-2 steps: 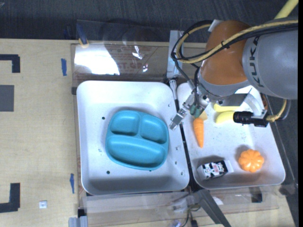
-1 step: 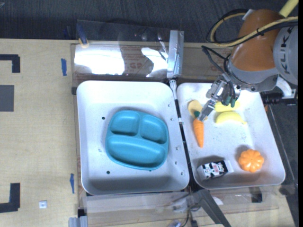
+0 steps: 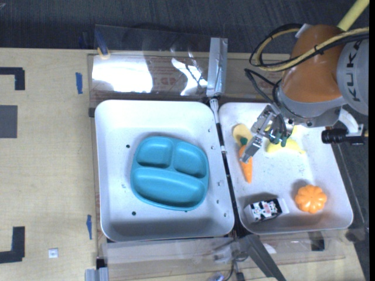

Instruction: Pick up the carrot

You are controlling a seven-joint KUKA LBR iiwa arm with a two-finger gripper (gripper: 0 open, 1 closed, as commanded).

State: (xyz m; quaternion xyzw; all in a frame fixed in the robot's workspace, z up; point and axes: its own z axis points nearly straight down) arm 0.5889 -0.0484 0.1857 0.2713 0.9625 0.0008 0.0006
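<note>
Black-and-white toy cow [image 3: 263,209] lies nearest camera, near right bin [image 3: 334,174] front wall, one orange pumpkin [image 3: 310,198] beside it. One carrot [image 3: 246,167] near bin's left wall, gripper [image 3: 253,148] directly above; finger state: cannot tell. Yellow pieces [image 3: 275,144] crowd alongside. One blue divided plate [image 3: 170,171] in left bin [image 3: 111,157].

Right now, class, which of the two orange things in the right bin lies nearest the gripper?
The carrot: long, tapered, lying right beside the gripper. The round pumpkin sits well away, toward the bin's lower right corner.
</note>
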